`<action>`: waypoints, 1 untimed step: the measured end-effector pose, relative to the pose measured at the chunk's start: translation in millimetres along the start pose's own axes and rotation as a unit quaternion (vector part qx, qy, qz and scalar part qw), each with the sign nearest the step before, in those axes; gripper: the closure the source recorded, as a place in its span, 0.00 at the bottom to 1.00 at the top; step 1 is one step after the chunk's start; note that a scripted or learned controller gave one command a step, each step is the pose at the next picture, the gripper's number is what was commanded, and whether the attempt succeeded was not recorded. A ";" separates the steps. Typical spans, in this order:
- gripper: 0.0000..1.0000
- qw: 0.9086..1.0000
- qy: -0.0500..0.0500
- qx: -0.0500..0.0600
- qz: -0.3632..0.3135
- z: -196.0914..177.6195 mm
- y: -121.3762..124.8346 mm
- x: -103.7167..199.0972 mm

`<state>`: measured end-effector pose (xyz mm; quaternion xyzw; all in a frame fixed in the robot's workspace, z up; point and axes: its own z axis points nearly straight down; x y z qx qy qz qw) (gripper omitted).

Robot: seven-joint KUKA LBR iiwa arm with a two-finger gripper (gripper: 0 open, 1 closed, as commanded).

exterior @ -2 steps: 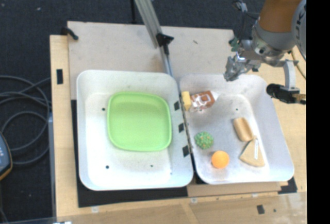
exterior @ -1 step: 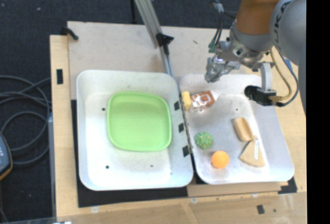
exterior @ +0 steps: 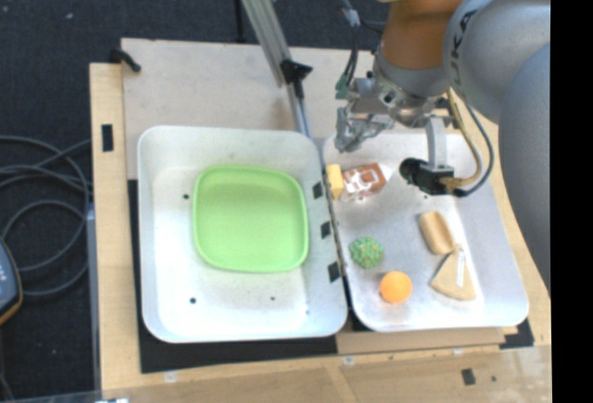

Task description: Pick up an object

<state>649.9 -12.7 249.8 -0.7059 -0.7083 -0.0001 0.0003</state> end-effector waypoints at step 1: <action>1.00 1.000 0.000 0.000 0.000 12.9 7.7 50.9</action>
